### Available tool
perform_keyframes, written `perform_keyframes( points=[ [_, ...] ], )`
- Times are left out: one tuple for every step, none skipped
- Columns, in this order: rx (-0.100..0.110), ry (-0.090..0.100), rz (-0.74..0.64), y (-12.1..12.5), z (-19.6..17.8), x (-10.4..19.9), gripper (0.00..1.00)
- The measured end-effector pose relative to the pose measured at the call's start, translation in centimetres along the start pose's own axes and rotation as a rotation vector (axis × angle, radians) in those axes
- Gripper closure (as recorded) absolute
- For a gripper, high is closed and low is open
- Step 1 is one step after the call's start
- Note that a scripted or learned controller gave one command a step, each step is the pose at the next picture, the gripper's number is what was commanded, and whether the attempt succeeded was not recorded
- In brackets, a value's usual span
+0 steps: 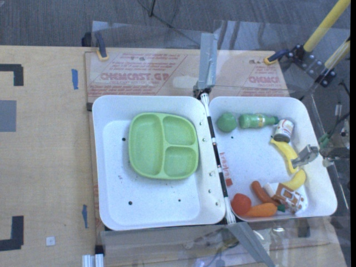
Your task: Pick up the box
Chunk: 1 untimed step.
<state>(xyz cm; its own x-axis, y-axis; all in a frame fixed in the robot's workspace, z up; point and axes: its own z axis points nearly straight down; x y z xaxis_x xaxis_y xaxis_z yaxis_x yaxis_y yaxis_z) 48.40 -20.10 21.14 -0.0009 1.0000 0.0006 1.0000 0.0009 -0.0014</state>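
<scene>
Small printed cardboard box (290,197) in rt bin corner, metal claw (309,155) nearby, grip state unclear

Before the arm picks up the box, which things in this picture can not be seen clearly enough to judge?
- Gripper, camera view: small and blurred at the right bin's right wall, beside the banana.
- Box, camera view: too small to read its print; the tomato, carrot and sausage crowd its left side, so contact is unclear.
- Arm, camera view: cut off by the right edge.

The cardboard sheet (136,71) behind the bins reads "CHEMCAST" in red.
</scene>
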Motion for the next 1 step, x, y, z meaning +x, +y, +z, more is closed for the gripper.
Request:
perform_keyframes(
  points=[
    [-0.003, -0.001, 0.001, 0.08, -1.0, -0.06, 1.0]
  ],
)
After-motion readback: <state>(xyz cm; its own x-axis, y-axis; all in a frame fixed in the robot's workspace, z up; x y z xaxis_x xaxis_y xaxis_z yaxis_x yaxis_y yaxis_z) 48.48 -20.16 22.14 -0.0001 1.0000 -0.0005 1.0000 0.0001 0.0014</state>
